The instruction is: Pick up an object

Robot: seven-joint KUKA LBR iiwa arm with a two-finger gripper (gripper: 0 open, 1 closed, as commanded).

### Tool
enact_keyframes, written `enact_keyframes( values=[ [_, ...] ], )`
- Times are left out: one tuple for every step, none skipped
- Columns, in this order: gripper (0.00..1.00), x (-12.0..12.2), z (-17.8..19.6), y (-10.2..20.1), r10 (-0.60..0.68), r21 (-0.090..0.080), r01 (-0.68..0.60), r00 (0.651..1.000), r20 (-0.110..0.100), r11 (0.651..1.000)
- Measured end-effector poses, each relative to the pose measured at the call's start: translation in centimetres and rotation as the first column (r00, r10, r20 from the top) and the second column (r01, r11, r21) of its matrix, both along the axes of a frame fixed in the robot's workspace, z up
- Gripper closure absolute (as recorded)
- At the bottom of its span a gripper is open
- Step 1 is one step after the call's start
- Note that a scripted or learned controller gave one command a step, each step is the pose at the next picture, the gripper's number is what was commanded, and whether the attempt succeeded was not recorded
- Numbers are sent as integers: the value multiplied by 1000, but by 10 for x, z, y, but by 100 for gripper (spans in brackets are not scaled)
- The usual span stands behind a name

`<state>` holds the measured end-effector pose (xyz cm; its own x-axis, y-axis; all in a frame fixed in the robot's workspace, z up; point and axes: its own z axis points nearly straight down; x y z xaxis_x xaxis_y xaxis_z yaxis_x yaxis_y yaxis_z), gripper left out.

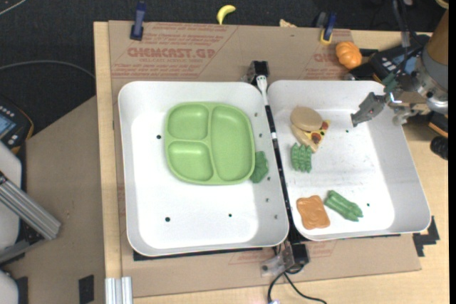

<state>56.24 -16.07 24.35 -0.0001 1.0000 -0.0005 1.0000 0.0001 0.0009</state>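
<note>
the brown board [214, 46] under the two bins carries red print that reads "chemcast g p" in large letters along its far edge. a smaller red line above it and a second red patch further right are too blurred to read.

Two white bins: the left bin [142, 174] at nine o'clock, the right bin [399, 181] at three; one green divided plate [210, 142]; three green toy vegetables [302, 157] [343, 206] [259, 167]; one tan sandwich toy [308, 126]; one orange slab [312, 212]; two blue clamps [137, 21] [328, 26] at twelve; one yellow banana [226, 12]; one orange fruit [348, 54].
</note>
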Motion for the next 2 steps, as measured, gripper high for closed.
enact_keyframes(
  values=[
    [0,53,-160,45,3,6,-3,1000,-2,1000],
    [0,55,-154,68,1,-3,-1,1000,8,1000]
  ],
)
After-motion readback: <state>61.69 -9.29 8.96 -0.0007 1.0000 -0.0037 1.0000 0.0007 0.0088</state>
